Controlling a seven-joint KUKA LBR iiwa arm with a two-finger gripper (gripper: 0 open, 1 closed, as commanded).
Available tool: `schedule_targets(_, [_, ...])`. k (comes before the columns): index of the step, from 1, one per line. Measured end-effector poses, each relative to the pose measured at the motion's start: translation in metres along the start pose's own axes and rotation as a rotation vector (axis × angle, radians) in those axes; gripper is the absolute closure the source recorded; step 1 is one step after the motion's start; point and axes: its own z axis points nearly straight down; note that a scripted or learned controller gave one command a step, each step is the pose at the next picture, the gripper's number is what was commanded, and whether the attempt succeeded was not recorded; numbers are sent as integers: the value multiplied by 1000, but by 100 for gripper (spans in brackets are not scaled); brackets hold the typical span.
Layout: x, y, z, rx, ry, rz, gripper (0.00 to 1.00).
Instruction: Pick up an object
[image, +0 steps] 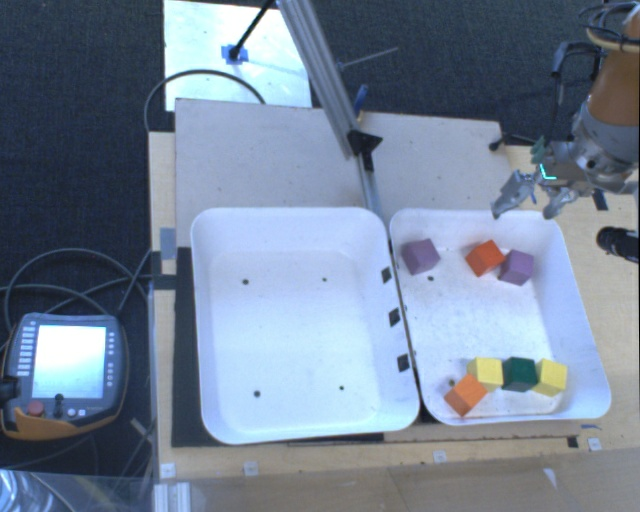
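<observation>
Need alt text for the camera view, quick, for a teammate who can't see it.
The gripper, fingers open and holding nothing, hovers over the right bin's far edge; that bin holds seven small blocks in purple, orange, yellow and green.

Arm: reaching in from the right edge, orange band above a grey wrist.
Wrist: tilted down and leftward.
Gripper: two grey fingers spread apart, pointing down-left, nothing between them.
Teal light: glowing just above the fingers.
</observation>
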Motion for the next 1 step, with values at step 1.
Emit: schedule_targets(1, [0,1,-2,-3,-2,-1,0])
